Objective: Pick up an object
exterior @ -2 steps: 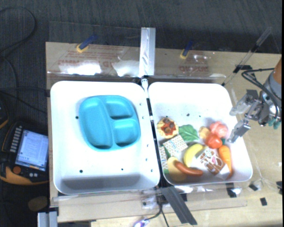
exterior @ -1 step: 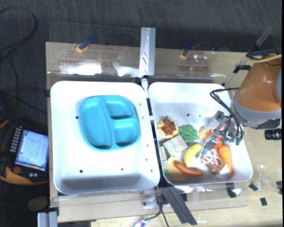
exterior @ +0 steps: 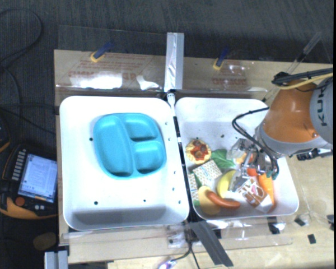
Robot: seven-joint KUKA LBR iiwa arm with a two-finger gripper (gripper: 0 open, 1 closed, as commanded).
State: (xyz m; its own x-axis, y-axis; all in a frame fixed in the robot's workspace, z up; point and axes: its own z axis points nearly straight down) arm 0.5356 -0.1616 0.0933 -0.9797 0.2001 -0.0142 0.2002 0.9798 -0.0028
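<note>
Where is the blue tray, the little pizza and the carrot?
blue tray (exterior: 129,144): camera view, on the middle ridge between its compartments.
little pizza (exterior: 197,149): camera view, on its red topping.
carrot (exterior: 267,188): camera view, on its orange body.

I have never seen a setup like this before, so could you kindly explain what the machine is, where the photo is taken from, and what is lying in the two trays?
This is one photo from a fixed camera above a bench, looking down at a slant. The grey and orange machine on the right is a robot arm; its two-finger gripper is lowered into the right bin, among a pile of toy food. I can make out a small pizza slice, a hot dog, a carrot and a yellow piece. The left bin holds a blue divided tray. Whether the gripper has hold of anything I cannot tell; the clutter hides its tips.
</note>
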